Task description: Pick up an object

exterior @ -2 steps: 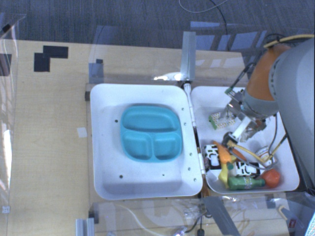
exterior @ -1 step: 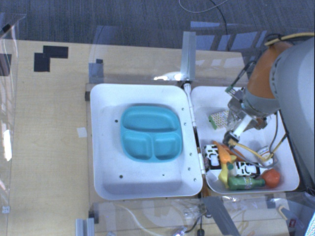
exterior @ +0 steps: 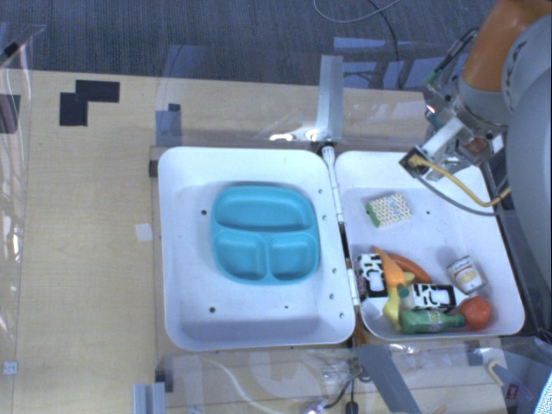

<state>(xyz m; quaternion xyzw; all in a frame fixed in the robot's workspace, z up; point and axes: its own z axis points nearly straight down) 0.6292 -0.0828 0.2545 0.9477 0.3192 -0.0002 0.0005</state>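
Judged the speckled packet (exterior: 388, 208) the easiest pick. Lay flat and alone in the far half of the right bin (exterior: 448, 231), well apart from everything else there. Looked light and thin, probably soft and a little crushable, with a matte skin unlikely to slip. Best pinched across its shorter width, from straight above. Crowded into the right bin's near end: a carrot (exterior: 401, 268), a small jar (exterior: 466, 274), a tomato (exterior: 476, 312) and a green bottle (exterior: 429, 320), harder to single out. Hung over the right bin's far right corner: the gripper (exterior: 466, 143); could not tell whether spread or closed. Beside the right bin, in the left bin (exterior: 185, 317): a blue divided tray (exterior: 264, 233).
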